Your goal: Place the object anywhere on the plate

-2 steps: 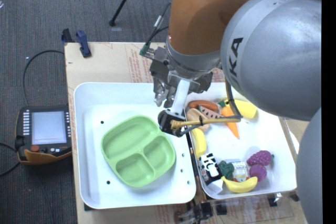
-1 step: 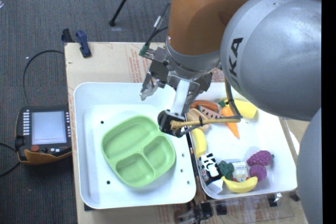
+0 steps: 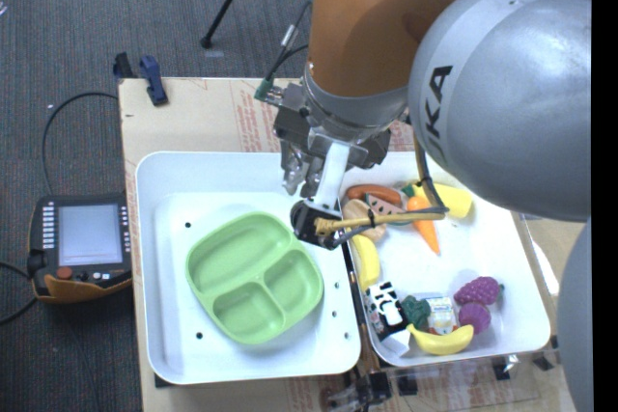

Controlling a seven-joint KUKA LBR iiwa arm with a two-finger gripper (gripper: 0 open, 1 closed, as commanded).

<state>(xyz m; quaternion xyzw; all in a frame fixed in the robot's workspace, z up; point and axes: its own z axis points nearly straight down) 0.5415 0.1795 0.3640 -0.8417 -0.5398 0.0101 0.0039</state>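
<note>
Toys are heaped in the right bin (image 3: 526, 304), and which of them is the task's object cannot be told. A black-ended brush (image 3: 333, 227) with a pale handle is seen at the centre of the frame, lying across the rims where the two bins meet, just under the hand (image 3: 311, 180). Whether the brush is gripped cannot be told, nor how wide the hand stands, since the fingers are masked by the wrist and the dark fittings around them.

The green plate (image 3: 253, 278), divided into three compartments, is set in the left bin (image 3: 159, 207), at the lower centre-left of the frame, just beside the brush's black end.

To the right of the brush a carrot (image 3: 425, 225), a hot dog (image 3: 375, 196) and a yellow piece (image 3: 454, 200) are seen near the right bin's upper edge. A banana (image 3: 364, 258) lies along its left wall. Lower down are found a black-and-white block (image 3: 386, 307), a second banana (image 3: 442, 340) and purple grapes (image 3: 476, 300).

The grey arm (image 3: 502, 92) with its orange band (image 3: 386, 5) is spread over the upper right of the frame. Both bins are carried on a brown surface (image 3: 222, 111). A pendant (image 3: 82, 241) with a screen lies at the far left, on the dark floor.
</note>
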